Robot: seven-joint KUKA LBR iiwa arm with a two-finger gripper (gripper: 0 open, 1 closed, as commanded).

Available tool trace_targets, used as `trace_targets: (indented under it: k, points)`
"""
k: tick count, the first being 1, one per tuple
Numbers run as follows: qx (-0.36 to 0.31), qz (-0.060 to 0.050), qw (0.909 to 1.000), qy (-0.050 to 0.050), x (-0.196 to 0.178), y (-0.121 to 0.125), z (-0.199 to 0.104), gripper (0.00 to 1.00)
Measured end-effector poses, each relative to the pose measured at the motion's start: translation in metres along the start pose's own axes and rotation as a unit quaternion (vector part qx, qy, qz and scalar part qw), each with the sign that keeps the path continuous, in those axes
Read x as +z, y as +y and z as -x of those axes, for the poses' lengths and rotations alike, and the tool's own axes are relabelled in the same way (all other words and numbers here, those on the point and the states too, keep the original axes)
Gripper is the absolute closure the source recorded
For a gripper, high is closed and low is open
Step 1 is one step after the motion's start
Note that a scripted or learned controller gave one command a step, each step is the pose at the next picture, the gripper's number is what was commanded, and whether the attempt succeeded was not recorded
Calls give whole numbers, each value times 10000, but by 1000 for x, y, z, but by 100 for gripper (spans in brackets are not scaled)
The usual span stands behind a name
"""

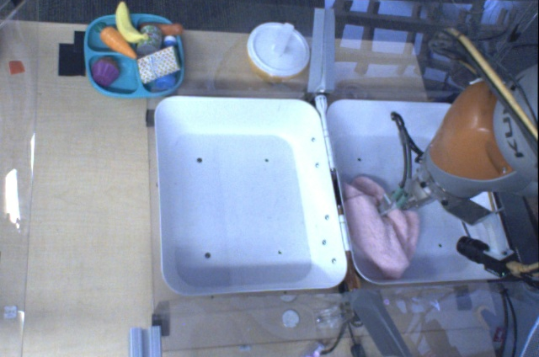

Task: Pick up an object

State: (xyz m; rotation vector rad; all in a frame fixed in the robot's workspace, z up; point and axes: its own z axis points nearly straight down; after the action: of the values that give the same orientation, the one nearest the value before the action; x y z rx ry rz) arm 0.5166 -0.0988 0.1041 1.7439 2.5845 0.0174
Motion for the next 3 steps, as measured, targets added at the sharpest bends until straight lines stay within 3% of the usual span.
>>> trace_targets:
  k: [1,2,3]
  points:
    - [3,0,10000,-6,0,0,0,0]
    - [506,-21,9987,24,12,-31,15,0]
    - [727,-22,9973,-1,12,-21,-12,0]
